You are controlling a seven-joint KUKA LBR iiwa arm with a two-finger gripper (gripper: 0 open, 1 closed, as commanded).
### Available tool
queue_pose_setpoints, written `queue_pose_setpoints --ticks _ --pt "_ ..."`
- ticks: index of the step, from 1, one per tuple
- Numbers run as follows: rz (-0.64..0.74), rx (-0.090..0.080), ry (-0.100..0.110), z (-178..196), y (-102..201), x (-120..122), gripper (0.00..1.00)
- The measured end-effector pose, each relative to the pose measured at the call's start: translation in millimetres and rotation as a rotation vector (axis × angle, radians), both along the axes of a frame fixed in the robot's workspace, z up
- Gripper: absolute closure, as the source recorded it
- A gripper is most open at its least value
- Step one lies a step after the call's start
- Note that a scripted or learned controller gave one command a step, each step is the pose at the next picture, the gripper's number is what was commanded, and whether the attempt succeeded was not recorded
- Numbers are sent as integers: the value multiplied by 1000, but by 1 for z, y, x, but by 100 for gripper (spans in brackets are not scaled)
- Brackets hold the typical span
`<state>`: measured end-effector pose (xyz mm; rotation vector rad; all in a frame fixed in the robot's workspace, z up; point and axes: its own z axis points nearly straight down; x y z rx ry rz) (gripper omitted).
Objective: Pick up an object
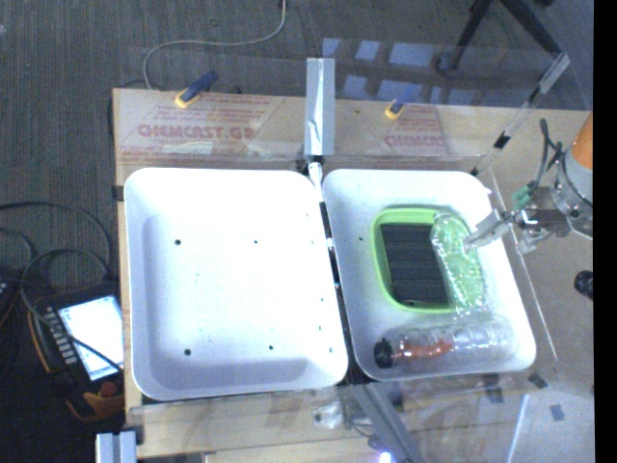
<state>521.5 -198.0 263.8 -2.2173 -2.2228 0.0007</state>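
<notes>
My end effector [501, 224] sits at the right edge of the right bin [352, 258], reaching in from the right, low over the bin's upper right corner. Its tip lies just beside the top end of a clear bag of green bits [459, 263]; I cannot tell whether they touch, nor how wide the end effector stands, as it is too small and blurred here.

The right bin holds three things. A green-rimmed tray [413, 258] with a dark ribbed inside lies near the middle, upright and flat. The bag rests along the tray's right rim, overlapping it, running from near my tip down toward the bin's front. A clear bottle [443, 343] with a dark cap and a reddish inside lies on its side along the front wall, cap pointing left, just below the tray and touching the bag's lower end.

The left bin [145, 287] sits beside it, the two rims touching along the middle of the desk [174, 133].
</notes>
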Motion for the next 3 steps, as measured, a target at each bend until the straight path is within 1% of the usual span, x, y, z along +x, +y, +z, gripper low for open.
queue_pose_setpoints --ticks 1,2,3 --pt "26 0 -1 -145 88 24 0" --pt "33 -4 -19 -169 88 47 0" --pt "50 17 -14 -160 103 49 100"
